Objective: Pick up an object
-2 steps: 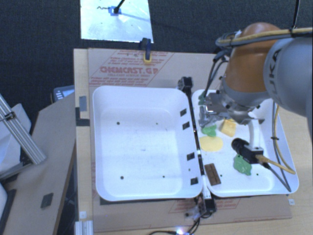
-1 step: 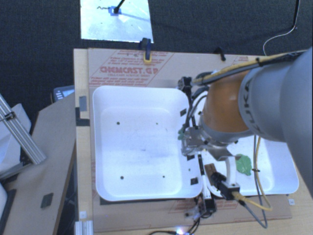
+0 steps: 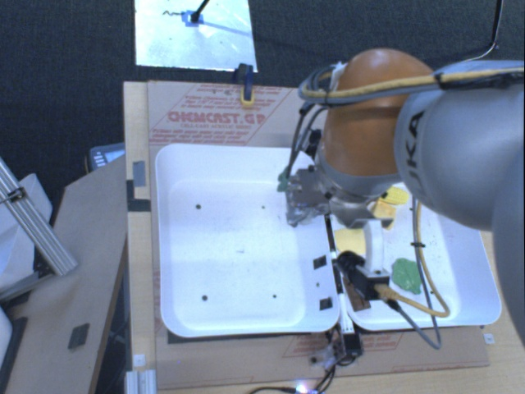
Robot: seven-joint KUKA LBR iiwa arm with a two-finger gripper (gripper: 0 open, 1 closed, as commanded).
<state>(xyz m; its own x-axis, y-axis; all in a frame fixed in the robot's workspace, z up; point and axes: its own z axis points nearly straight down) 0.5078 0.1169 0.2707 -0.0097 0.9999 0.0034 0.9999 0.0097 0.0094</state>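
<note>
Dark carpet is framing the worktop (image 3: 139,220) while the end effector (image 3: 297,208), grip state unclear, is hanging mid-frame over the left bin (image 3: 238,245), likely ferrying between bins.

Even, bright light; glare on the foil sheet (image 3: 195,21); arm (image 3: 443,150) slightly blurred

The arm (image 3: 459,150) is grey with an orange band (image 3: 373,109). Both bins, the left bin (image 3: 238,253) and the right bin (image 3: 459,302), are white. Inside the right bin lie a green object (image 3: 406,274) and pale yellow pieces (image 3: 351,240). Behind the left bin, the tan board (image 3: 217,113) carries red lettering.
</note>
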